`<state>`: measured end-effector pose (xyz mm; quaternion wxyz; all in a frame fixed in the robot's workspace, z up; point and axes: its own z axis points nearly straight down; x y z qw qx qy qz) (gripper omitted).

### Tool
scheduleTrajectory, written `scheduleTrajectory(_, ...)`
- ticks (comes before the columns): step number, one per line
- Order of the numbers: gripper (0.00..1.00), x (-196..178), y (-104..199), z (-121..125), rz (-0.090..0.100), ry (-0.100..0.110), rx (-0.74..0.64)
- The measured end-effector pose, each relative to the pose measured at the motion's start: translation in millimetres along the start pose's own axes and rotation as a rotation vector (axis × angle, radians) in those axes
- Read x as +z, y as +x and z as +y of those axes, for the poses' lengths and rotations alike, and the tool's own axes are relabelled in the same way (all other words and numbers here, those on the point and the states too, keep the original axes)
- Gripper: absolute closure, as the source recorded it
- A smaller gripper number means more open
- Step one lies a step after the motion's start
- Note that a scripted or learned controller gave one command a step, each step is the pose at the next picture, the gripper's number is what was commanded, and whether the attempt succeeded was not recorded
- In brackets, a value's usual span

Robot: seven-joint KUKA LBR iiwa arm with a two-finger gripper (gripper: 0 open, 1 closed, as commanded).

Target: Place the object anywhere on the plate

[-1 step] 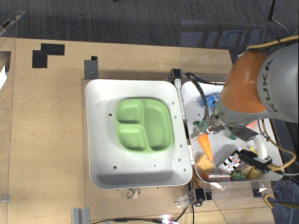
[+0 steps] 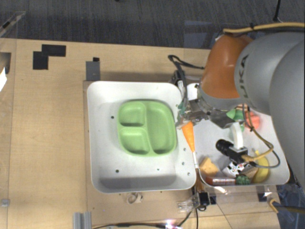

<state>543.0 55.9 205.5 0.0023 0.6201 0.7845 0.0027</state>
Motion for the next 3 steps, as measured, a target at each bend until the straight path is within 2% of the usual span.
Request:
scheduleTrajectory(1,1.0,-21.7,56.7,51.2,0.0,0.0,0.014)
scheduleTrajectory(2,0.0,-21.4,54.7,50.8,-0.001,0.001,0.016)
scheduleTrajectory(3,0.0,-24.0,145.3,120.8,0.001,0.002,0.16)
